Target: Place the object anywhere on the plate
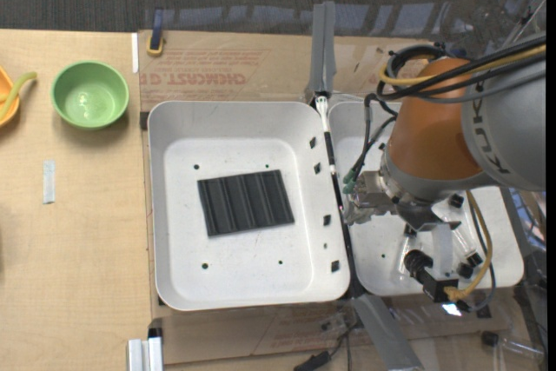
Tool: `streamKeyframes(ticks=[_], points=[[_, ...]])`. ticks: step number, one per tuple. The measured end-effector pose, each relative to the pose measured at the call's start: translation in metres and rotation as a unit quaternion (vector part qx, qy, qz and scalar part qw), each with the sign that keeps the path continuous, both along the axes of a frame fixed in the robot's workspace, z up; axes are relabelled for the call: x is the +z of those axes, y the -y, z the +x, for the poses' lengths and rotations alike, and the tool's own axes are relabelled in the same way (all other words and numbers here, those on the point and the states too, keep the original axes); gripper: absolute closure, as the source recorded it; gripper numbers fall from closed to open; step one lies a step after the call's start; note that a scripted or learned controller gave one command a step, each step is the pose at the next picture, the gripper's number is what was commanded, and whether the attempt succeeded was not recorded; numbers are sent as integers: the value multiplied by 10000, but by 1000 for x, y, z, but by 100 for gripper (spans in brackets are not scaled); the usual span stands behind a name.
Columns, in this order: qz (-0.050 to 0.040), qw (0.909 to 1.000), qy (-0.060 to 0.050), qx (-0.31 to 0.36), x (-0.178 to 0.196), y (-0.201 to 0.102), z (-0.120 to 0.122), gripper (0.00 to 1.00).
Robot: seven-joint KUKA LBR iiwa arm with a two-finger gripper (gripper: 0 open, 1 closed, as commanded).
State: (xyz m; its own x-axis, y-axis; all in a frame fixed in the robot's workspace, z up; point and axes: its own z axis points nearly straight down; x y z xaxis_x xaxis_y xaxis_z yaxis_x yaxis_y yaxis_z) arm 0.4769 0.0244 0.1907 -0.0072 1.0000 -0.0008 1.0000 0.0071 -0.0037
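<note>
Lying flat near the middle of the left bin [165,213], the dark ribbed plate [247,202] is bare; no object for placing is identifiable. The arm [434,139] hangs over the right bin [508,261], near its left wall, hiding the gripper's state: cannot tell. Judged step: still picking. Next move calls for a confirmed hold, then carrying across the dividing wall.

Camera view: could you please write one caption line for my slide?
KUKA arm lowers its hand over the right bin; a dark ribbed plate lies in the left bin.
</note>
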Motion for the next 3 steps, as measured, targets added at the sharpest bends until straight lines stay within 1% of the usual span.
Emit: streamKeyframes(ticks=[1,2,3], points=[[-9,10000,3,-68,88,-84,37,100],[-10,10000,-5,-18,0,-136,0,100],[-10,9923,9,1236,24,-153,157,100]])
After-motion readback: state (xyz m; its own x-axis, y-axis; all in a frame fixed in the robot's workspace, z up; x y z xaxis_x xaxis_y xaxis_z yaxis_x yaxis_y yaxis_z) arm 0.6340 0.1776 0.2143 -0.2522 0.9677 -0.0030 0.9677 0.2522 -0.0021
